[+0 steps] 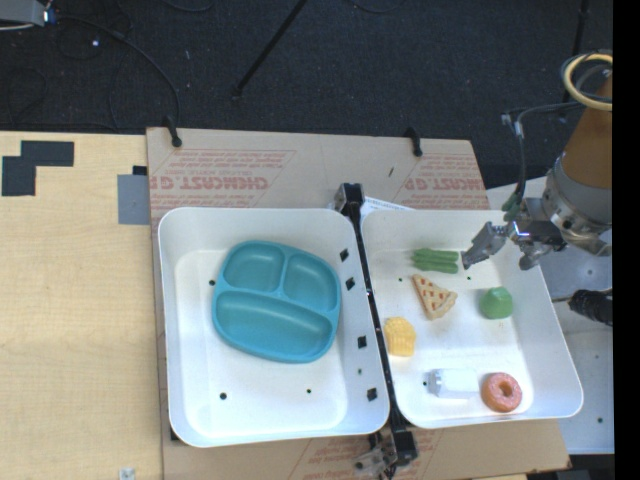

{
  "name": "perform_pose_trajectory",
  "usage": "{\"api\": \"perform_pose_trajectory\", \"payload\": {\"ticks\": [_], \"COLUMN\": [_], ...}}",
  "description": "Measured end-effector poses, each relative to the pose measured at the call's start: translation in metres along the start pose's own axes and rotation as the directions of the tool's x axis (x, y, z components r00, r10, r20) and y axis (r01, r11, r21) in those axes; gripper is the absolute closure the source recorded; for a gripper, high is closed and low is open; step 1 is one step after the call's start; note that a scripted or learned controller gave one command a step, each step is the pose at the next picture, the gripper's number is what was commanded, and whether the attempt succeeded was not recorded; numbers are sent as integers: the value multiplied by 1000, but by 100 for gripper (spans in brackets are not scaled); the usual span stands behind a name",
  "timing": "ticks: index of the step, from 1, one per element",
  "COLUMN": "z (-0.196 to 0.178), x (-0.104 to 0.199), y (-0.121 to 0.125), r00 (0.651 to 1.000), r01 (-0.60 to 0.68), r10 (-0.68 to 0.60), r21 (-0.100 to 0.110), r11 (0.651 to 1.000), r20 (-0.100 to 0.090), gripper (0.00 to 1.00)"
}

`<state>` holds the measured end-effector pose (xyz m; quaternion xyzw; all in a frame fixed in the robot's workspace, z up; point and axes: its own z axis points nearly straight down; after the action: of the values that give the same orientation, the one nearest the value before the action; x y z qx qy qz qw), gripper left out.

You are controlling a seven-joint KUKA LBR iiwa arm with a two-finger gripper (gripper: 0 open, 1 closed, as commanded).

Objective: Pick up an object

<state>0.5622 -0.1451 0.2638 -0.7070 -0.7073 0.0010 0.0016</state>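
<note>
From my remote station, the feed reads evenly and brightly lit from overhead: the two white bins (190, 268) glow close to overexposed, with only soft, short shadows under the teal tray (277, 301) and the small items. The dark floor (300, 48) at the top falls nearly black, its cables barely legible. I see a slightly soft, low-resolution picture overall, and the gripper (508, 245) at the right looks a little smeared.

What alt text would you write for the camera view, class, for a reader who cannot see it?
A robot arm's open pincer hovers over the right bin, which holds green beans, a pizza slice, a green ball, a yellow piece, a doughnut and a small white bottle. A teal divided plate lies in the left bin.
</note>
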Motion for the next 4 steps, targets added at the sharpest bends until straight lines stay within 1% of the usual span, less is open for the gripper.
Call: {"api": "perform_pose_trajectory", "payload": {"ticks": [1, 2, 3, 4], "z": [54, 101, 148, 135], "x": [-1, 7, 0, -1], "y": [-11, -13, -15, -14], "r00": [1000, 1000, 1000, 1000], "r01": [-1, -1, -1, -4], "r10": [1, 1, 1, 4], "r21": [5, 4, 4, 2], "r11": [1000, 1000, 1000, 1000], "r20": [-1, -1, -1, -1], "gripper": [0, 0, 0, 100]}}
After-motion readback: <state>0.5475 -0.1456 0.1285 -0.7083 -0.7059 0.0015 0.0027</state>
